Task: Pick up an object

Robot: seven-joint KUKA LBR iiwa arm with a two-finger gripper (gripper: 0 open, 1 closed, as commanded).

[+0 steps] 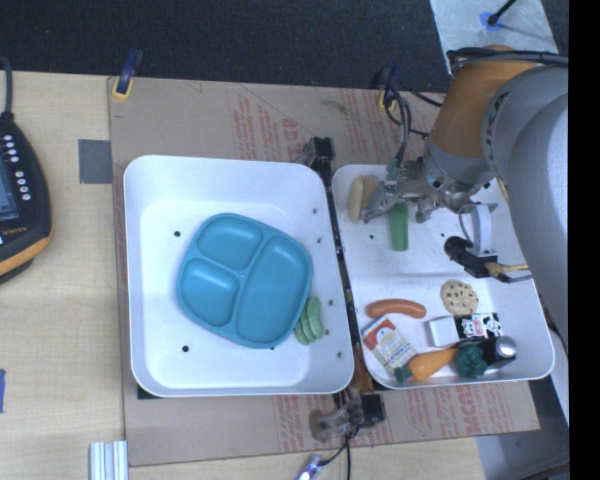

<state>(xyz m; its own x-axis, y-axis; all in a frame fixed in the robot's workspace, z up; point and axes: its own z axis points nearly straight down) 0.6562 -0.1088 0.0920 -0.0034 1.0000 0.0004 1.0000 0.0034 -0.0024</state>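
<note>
Carrot (427, 364), hotdog (395, 309) – gripper (397, 200) over green stick (397, 230)

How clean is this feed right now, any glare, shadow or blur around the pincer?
Camera view: even lighting, soft overall; white bins bright, no harsh glare; blue plate sharp enough; pincer region over the green stick dark and cluttered, detail unclear; small items near the cookie slightly blurred.

No text, number or brand can be read. The cardboard sheet (230, 128) under the bins carries faint red printing, too blurred to make out. The small packet (389, 346) in the lower right bin bears a red label, its lettering too small to tell.
</note>
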